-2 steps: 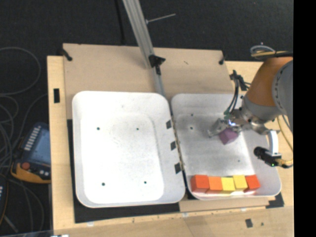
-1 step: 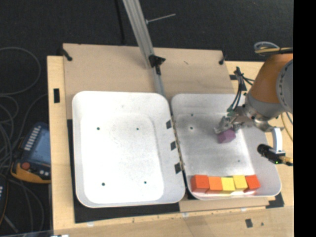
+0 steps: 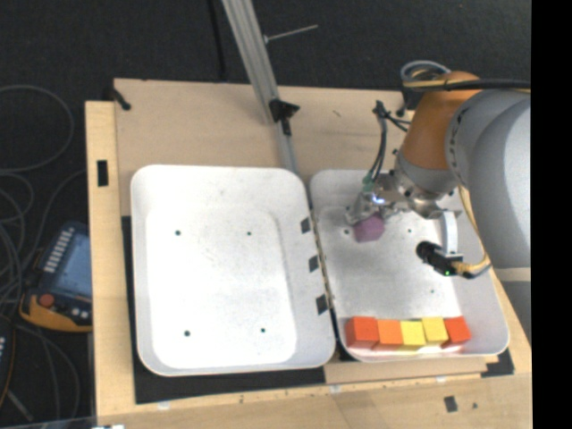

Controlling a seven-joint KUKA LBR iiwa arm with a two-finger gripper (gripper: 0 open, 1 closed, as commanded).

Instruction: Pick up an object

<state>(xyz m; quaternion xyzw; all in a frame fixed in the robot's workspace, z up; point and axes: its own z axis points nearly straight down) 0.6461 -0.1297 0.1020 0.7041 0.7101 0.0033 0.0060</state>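
Observation:
A small purple object (image 3: 368, 230) lies in the right bin (image 3: 393, 284), near its upper left part. My gripper (image 3: 368, 208) hangs right over it, its metal tip touching or just above the object's top. The arm comes in from the right, its orange band above the wrist. A row of orange, yellow and red blocks (image 3: 407, 332) lies along the right bin's front edge.
The left bin (image 3: 219, 266) lies beside the right one, a few dark specks on its floor. A grey metal pole (image 3: 255, 56) slants up from the bench behind the bins. A black cable clip (image 3: 436, 256) hangs off the arm over the right bin.

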